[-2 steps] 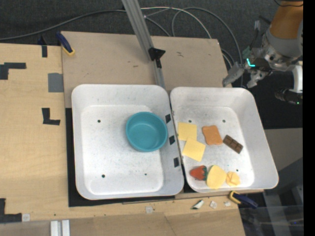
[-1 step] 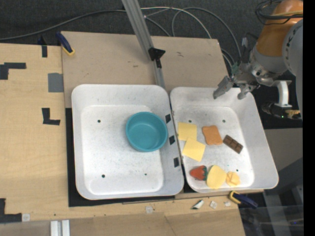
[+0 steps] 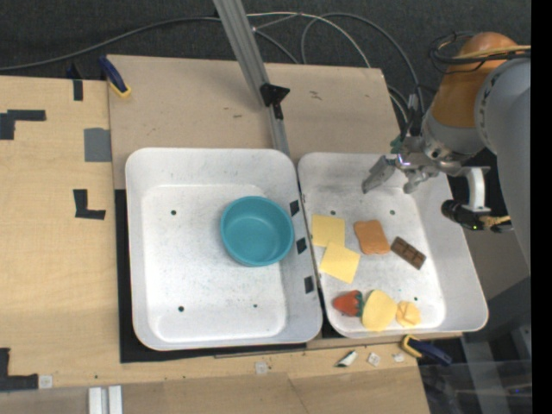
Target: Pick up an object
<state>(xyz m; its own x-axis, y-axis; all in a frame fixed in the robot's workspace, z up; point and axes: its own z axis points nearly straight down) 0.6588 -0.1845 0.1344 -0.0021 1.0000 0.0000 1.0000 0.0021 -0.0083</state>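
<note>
My gripper point(image 3: 395, 179) hangs over the far part of the right bin point(image 3: 453, 266), fingers spread open and nothing between them. Below it in that bin lie two yellow cheese squares point(image 3: 328, 230) point(image 3: 341, 263), an orange toast-like piece point(image 3: 372, 237) and a brown chocolate bar point(image 3: 408, 253). Toward the near edge sit a red strawberry-like piece point(image 3: 348, 303), a yellow round piece point(image 3: 378, 310) and a small yellow lump point(image 3: 407, 314). The toast-like piece is the closest item to the gripper, a short way nearer the camera. A teal bowl point(image 3: 255, 230) sits in the left bin point(image 3: 164, 257).
A slanted metal pole point(image 3: 250, 59) rises behind the bins. Cables point(image 3: 345, 33) loop across the dark back area. The grey arm with its orange band point(image 3: 470, 76) reaches in from the right. Clips point(image 3: 116, 78) point(image 3: 423, 348) sit on the board's edges.
</note>
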